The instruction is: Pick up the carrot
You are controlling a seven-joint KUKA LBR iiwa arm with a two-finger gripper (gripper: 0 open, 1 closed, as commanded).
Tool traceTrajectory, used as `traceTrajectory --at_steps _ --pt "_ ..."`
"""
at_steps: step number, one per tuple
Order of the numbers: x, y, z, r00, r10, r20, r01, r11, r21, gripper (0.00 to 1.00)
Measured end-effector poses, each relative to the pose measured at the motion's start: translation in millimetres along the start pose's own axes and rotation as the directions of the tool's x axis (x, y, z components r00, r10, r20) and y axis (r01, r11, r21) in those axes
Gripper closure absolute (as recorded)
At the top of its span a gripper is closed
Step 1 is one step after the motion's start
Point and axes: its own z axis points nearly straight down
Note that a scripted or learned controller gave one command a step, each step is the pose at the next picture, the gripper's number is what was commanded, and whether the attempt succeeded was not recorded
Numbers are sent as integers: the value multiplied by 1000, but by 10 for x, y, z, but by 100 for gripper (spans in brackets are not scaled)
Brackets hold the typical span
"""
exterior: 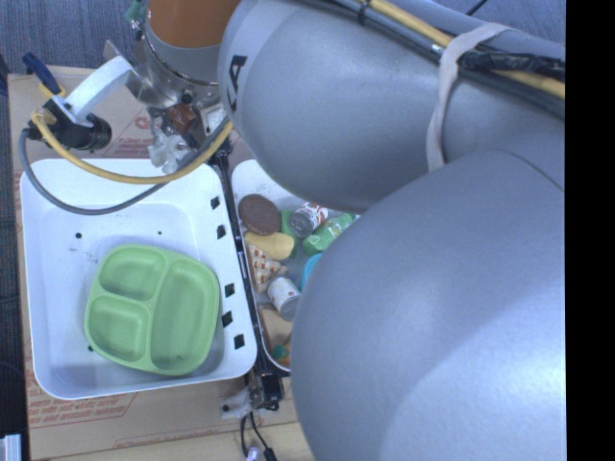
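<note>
1. A green divided tray (154, 308) is seen in the left bin (48, 257), with nothing on it.
2. The gripper (173, 147) is seen at the far edge of the left bin; nothing is seen held, and its state cannot be told.
3. The right bin (252, 176) is largely covered by the grey arm (384, 209); a brown disc (258, 214) and a yellowish item (274, 246) are visible.
4. The carrot cannot be identified; a wrong object may be grasped in that clutter.

Dark blue-grey carpet (67, 12) is showing behind the bench, and brown printed cardboard (72, 406) is lying under the bins in bright light
</note>
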Motion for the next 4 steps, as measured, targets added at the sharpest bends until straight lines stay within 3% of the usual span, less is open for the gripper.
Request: traceTrajectory --at_steps 1,2,3,4 --pt "-185 -133 1295 940 -341 11 341 940 11 100" --pt "-430 206 1943 901 -435 12 434 901 9 100" --pt "-62 553 1453 955 -297 1 297 955 9 100" --pt "412 590 836 995 -104 1 104 995 3 100"
